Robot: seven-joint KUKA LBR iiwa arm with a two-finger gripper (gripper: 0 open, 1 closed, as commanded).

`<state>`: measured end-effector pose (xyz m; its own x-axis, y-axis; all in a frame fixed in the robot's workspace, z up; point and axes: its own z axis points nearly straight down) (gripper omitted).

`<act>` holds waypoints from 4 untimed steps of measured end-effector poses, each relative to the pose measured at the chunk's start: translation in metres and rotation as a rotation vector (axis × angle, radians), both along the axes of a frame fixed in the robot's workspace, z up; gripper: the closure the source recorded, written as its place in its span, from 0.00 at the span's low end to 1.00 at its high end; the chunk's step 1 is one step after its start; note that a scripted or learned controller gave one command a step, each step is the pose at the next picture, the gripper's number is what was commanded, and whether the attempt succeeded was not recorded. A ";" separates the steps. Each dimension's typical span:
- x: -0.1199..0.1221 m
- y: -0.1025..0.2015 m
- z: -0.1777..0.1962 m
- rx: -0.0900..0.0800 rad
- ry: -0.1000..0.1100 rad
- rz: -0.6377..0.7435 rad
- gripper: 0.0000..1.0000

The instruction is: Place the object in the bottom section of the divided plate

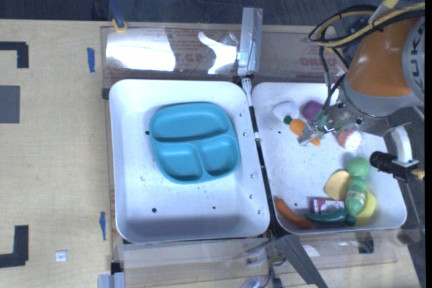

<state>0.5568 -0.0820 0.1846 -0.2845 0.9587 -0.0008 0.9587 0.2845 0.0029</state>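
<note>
A blue plate (194,141) lies in the left bin (128,206). Over the right bin (290,175), the gripper (312,134) hangs among small toys, near a purple one (312,108).

Two white bins sit side by side: the left bin (135,206) and the right bin (283,175). A wooden bench (54,145) bears black markings and blue tape. A clear plastic sheet (175,47) lies behind the bins, catching glare
</note>
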 end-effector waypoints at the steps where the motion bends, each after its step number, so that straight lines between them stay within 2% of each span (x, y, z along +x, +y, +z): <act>1: 0.043 0.062 0.033 0.001 -0.002 0.067 1.00; 2: 0.044 0.061 0.042 -0.001 -0.004 0.067 1.00; 3: 0.023 0.125 -0.002 0.001 0.008 -0.091 1.00; 4: 0.024 0.124 0.000 0.001 0.005 -0.094 0.00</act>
